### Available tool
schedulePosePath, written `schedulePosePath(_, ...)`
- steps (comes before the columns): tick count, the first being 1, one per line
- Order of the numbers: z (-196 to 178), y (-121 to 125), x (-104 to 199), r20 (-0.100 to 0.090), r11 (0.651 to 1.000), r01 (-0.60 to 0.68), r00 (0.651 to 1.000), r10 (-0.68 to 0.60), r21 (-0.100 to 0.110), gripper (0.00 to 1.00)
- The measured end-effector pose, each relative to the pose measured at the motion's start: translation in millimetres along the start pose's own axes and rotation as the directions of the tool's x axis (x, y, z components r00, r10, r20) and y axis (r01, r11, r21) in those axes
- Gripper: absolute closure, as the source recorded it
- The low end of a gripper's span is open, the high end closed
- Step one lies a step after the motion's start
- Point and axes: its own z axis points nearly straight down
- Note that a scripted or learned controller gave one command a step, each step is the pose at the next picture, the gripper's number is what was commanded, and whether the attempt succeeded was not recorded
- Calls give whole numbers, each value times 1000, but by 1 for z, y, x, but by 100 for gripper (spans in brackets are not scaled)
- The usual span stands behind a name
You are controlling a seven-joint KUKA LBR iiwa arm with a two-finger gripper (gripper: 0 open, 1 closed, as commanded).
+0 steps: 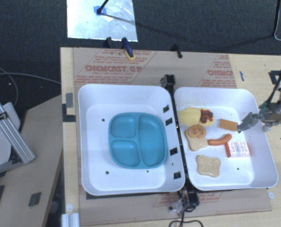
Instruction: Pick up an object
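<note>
The things to be picked lie in the right bin [266, 171], spread over its middle. Nearest the far left corner is a yellow lump [190, 115] with a small red and dark piece [206, 116] touching its right side. Just right of that, apart from it, lies an orange block [228, 124]. Toward the near edge from the yellow lump sits a round tan ring [196, 131] on a pale slice of bread [198, 143]. A red sausage [219, 139] lies just beside them, pointing toward the bin's right edge. A red and white packet [237, 149] lies near the sausage's right end, and a speckled piece of toast [208, 165] rests closest to the near edge.

The gripper [249, 122] hangs over the right side of this bin, near the orange block and above the packet, with nothing seen in it. Whether the claw is spread or pressed together cannot be told.

The left bin [95, 105] touches the right one along a shared edge and holds a blue divided plate [136, 140] in its middle. Both bins sit on a brown board [192, 63] with red lettering. A blue and yellow clamp [127, 48] grips the board's far edge.
</note>
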Motion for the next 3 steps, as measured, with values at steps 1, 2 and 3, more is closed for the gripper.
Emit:
schedulePosePath(1,90,66,-7,-1,1000,4,1000,-4,2,0)
schedulePosePath(2,159,37,-20,-1,1000,-4,1000,4,4,0)
schedulePosePath(3,144,40,-20,1,1000,-2,1000,2,-3,100)
